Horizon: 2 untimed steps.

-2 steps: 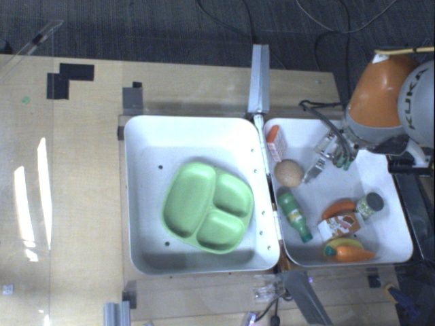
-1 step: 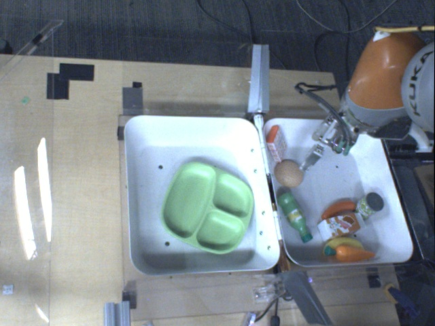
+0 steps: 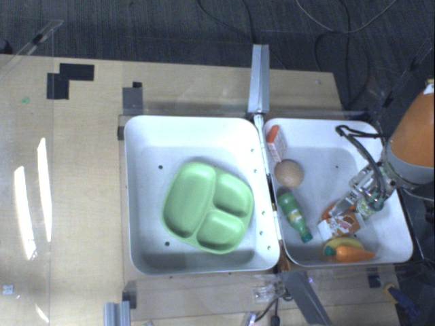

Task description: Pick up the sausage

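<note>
Camera view: sausage (image 3: 340, 215) seemingly just beside hand (image 3: 367, 199).

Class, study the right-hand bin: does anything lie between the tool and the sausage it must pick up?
Nothing visible does. The tool sits right at the upper-right end of the sausage in the right bin. The carrot lies nearer the camera and the green bottle to the view's left, both off that line.

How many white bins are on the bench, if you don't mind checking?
2. The left bin holds a green divided plate; the right bin, beside it, holds the food items, with the gripper above it.
</note>
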Each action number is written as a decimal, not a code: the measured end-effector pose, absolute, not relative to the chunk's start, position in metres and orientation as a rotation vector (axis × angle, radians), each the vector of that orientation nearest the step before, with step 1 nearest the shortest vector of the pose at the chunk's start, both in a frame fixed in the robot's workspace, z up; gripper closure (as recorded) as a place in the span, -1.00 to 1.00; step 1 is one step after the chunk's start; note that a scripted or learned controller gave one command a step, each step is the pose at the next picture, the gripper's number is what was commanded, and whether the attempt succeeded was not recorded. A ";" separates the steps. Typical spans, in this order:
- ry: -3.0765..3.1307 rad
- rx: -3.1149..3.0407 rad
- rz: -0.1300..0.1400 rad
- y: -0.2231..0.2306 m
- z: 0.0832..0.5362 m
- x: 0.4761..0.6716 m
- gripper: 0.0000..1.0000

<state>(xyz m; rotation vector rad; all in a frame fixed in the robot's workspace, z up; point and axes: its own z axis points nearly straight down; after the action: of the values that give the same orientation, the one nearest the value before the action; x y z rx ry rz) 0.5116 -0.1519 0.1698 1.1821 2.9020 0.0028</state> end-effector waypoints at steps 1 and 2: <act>2.996 0.896 0.002 -0.125 0.090 0.534 -1.00; 3.047 0.706 0.003 -0.120 0.090 0.603 -1.00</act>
<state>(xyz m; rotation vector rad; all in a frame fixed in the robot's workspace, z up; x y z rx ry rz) 0.6031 -0.1204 0.0901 0.7059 3.0468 0.0034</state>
